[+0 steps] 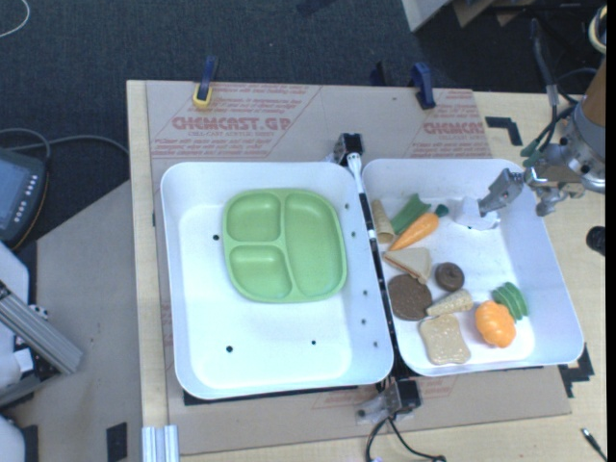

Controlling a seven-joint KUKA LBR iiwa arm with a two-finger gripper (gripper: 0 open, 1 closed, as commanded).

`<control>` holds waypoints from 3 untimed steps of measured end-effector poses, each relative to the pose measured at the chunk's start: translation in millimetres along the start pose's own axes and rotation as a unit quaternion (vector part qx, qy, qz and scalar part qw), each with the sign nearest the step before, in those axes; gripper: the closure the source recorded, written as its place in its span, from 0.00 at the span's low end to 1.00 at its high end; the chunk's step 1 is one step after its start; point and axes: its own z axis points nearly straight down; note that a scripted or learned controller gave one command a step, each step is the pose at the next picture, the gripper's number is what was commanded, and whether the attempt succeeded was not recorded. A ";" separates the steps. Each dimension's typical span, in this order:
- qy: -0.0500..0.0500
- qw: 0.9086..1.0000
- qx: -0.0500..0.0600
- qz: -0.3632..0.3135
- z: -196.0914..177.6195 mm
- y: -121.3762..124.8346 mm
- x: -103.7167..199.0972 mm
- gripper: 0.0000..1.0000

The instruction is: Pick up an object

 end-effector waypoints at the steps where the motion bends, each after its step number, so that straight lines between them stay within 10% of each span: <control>1: -0.001 1.000 -0.007 -0.001 -7.7 2.2 0.4 0.00; 3: 0.000 1.000 -0.003 -0.002 116.6 -2.3 6.3 0.00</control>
